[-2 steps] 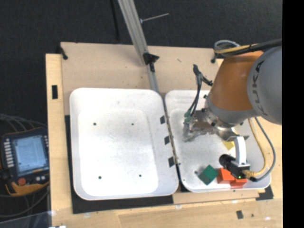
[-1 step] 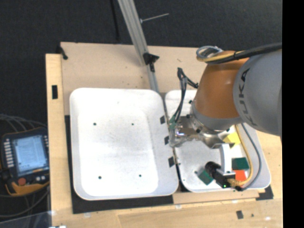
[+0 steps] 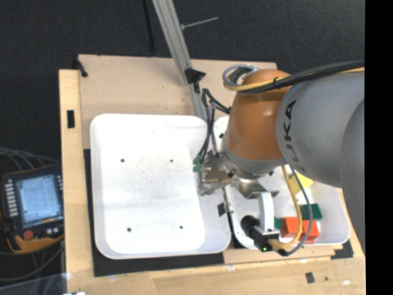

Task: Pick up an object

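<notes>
An orange block (image 3: 307,230) lies near the front right corner of the right bin (image 3: 334,235). A green block (image 3: 315,212) sits right behind it, touching or almost touching. The grey arm with its orange band hangs low over the right bin and hides most of it. My gripper (image 3: 213,176) shows as metal parts under the wrist, at the right bin's left wall, close to the gap between the two bins. It is well to the left of both blocks. I see nothing held in it.
The left bin (image 3: 104,165) lies to the left of the gripper, its floor showing small dark dots. A slanted metal post (image 3: 175,35) rises from behind the bins. A handheld control panel (image 3: 34,201) sits off the bench's left edge.
</notes>
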Controlling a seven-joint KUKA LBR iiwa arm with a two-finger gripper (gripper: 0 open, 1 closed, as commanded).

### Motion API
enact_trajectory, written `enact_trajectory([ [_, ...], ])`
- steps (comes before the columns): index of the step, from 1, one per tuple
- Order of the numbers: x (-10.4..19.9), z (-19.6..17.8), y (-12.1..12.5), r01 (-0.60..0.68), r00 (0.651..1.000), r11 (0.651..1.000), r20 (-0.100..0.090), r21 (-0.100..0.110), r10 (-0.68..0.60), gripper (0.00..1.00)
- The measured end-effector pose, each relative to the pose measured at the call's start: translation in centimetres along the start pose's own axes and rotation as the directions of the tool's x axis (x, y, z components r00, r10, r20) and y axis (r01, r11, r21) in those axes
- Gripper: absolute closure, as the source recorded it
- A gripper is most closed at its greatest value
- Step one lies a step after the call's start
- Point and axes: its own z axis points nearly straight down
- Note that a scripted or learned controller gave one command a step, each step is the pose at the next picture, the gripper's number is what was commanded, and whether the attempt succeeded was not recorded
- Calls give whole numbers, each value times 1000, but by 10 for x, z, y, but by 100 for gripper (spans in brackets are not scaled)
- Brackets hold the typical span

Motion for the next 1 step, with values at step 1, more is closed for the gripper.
enact_trajectory([
  [1, -3, 0, 0, -7, 1000, 1000, 1, 0, 7, 0],
])
